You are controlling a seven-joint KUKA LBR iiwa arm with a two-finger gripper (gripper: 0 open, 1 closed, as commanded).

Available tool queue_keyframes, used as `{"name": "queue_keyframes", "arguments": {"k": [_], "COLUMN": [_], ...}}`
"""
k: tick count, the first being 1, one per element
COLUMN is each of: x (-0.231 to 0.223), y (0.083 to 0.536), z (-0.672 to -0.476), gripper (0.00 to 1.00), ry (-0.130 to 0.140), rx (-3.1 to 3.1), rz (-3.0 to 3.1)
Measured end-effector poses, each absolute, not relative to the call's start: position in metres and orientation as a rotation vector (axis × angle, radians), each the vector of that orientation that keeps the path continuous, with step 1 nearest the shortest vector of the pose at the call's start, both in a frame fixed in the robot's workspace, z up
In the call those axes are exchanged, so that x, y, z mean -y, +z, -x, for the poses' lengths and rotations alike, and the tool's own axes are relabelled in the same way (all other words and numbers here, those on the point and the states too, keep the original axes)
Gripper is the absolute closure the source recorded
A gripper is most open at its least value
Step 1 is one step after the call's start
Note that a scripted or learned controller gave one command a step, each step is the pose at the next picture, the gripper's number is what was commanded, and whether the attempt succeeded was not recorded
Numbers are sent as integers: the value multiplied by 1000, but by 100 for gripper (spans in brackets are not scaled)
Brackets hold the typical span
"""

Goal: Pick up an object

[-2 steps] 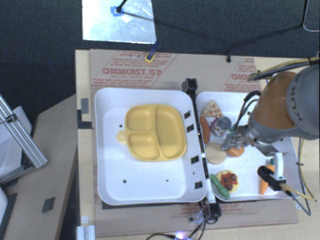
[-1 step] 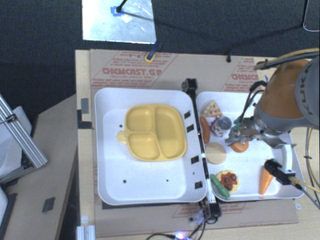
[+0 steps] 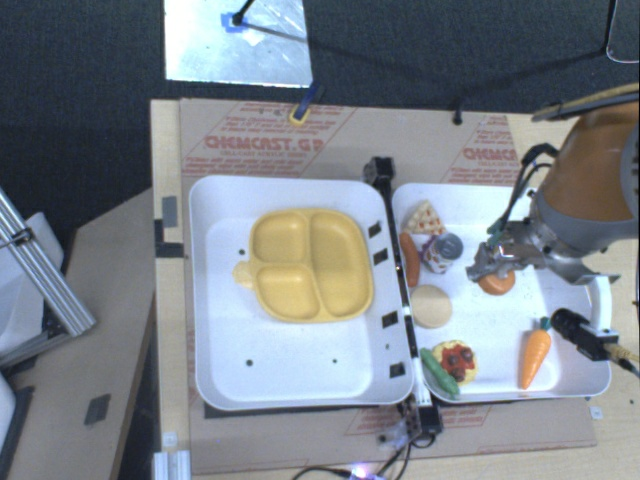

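**Reaching into the right bin, jaws at an orange round toy**

Reaching in from the right, the grey arm (image 3: 590, 183) with its orange band comes down over the right bin (image 3: 500, 338). Its jaws sit low in the middle of that bin. They are right over the upper-left edge of a small orange round toy (image 3: 498, 284), which shows just below and to the right of them. I cannot tell whether the jaws are apart or together, nor whether they touch the toy.

Other play foods lie in the same bin:
- A small can (image 3: 441, 251) stands near the left of the jaws.
- A red sausage (image 3: 409, 257) lies just beside the can, along the bin's left wall.
- A pale wedge with red spots (image 3: 424, 217) lies above the can, near the far-left corner.
- A beige disc (image 3: 432, 306) lies below the can.
- A yellow piece topped with red (image 3: 455, 358) rests at the near-left corner, with a green pod (image 3: 436, 371) against its left side.
- A carrot (image 3: 535, 356) lies near the front wall, leaf end up, well apart from the orange round toy.

The left bin (image 3: 230, 358) holds a yellow divided plate (image 3: 305, 265), roughly centred. Both bins rest side by side on the surface (image 3: 250, 138), which is covered by a printed brown sheet.
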State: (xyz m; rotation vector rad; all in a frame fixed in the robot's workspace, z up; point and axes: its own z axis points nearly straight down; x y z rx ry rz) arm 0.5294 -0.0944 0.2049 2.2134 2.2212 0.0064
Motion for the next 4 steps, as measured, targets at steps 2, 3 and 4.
{"name": "queue_keyframes", "arguments": {"k": [2, 3, 4], "x": [48, 3, -46], "y": [216, 209, 215], "z": [-565, -594, -613], "gripper": [100, 100, 100], "ry": [6, 6, 7], "rx": [-2231, -2231, -2232], "rz": [-2209, -2209, -2210]}}
